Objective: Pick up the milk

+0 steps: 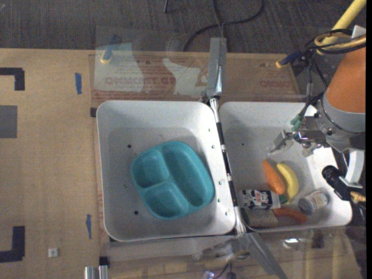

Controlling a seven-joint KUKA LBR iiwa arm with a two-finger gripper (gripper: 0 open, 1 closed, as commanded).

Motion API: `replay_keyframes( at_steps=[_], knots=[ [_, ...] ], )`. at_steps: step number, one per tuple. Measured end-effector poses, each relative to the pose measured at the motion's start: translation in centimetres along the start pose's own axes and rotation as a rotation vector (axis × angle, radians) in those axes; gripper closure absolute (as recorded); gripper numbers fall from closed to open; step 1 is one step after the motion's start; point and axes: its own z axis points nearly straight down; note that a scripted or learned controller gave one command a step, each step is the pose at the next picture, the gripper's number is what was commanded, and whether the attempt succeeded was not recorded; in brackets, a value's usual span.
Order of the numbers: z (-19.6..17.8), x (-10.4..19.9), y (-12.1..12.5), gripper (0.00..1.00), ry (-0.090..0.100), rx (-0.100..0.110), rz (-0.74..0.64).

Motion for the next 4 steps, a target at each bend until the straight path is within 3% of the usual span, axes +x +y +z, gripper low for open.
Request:
replay_keyframes(
  at_steps=[1, 2, 3, 4],
  knots=[
    [6.5, 8.7, -2.1, 0.0, -0.001, 0.0, -0.003],
    [-7.6, 3.7, -1.1, 0.0, -0.002, -0.003, 0.031],
    [4.8, 16.7, -4.0, 0.0, -0.002, 0.001, 0.018],
    [14.5, 23.3, -4.0, 0.0, -0.002, 0.0, 0.049]
  ],
)
